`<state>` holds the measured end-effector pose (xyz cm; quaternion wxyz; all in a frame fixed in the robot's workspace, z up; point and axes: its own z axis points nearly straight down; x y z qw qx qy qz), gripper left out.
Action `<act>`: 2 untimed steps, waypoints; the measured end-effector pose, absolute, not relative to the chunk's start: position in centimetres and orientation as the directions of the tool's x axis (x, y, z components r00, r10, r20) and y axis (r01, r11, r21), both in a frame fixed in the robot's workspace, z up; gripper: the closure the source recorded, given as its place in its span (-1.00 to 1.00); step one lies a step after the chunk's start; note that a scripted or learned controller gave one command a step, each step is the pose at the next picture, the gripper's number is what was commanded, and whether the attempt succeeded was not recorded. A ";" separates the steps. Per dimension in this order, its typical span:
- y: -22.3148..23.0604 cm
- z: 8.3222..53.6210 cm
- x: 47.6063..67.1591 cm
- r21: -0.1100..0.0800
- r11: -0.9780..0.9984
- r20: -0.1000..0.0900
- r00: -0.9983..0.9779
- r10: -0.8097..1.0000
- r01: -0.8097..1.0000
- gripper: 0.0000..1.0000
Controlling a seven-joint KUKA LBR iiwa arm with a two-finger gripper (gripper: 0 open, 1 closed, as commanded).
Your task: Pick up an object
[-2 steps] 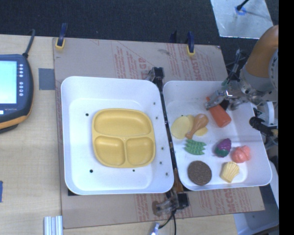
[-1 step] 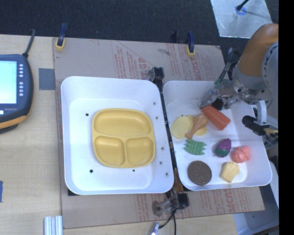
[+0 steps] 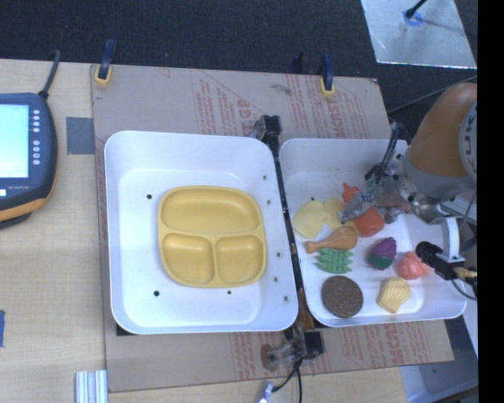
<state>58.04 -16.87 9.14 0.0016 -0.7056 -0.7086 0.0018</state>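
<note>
The right bin [image 3: 319, 154] holds several toy foods. Among them are a pale yellow slice [image 3: 311, 219], a drumstick [image 3: 334, 240], a green piece [image 3: 334, 261] and a brown disc [image 3: 342, 295]. There are also purple grapes [image 3: 382, 252], a pink piece [image 3: 412, 265] and a yellow ridged piece [image 3: 394, 294]. An orange-red piece [image 3: 371, 222] and a small red piece [image 3: 350, 192] lie further back. My gripper [image 3: 363, 206] reaches in from the right and hangs low over the orange-red piece, partly hiding its top edge.
The left bin [image 3: 130, 166] carries a yellow divided plate [image 3: 212, 235]. A handheld pendant [image 3: 13, 158] lies at the far left of the bench. Clamps [image 3: 103, 61] pin the cardboard at the back, and cables [image 3: 449, 263] trail by the right bin's right wall.
</note>
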 end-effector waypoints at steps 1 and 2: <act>-17.0 10.2 58.1 -0.006 0.007 -0.002 -0.007 1.000 1.000 1.00; -7.5 19.3 59.4 -0.001 0.006 0.001 -0.006 1.000 1.000 1.00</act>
